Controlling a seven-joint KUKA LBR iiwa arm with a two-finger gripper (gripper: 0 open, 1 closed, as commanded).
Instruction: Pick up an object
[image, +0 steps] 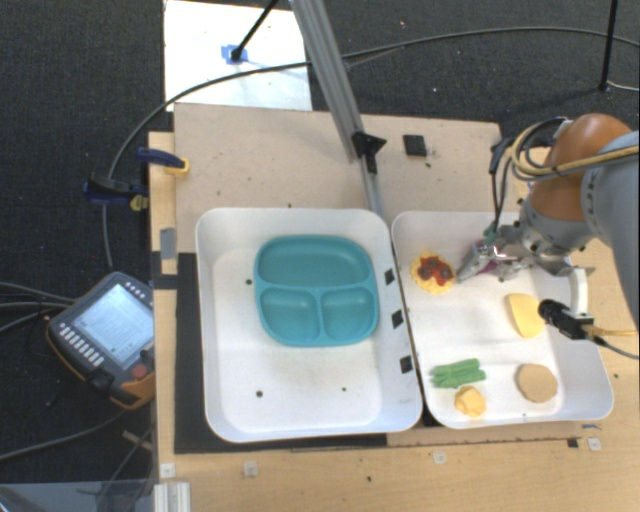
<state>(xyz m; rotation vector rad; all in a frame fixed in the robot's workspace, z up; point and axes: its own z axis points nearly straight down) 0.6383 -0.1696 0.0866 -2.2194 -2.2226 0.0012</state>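
claw low in right bin, beside pizza toy; grip state unclear.

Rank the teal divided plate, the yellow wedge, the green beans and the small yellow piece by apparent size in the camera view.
1. Teal divided plate, by far the largest.
2. Yellow wedge and green beans: too close to rank.
3. Small yellow piece, the smallest.

This looks like a robotics lab. A bare fibreboard bench stands on dark carpet, with loose black cables trailing across the floor, a handheld control pendant at the left, and clamps gripping the bench's left edge.
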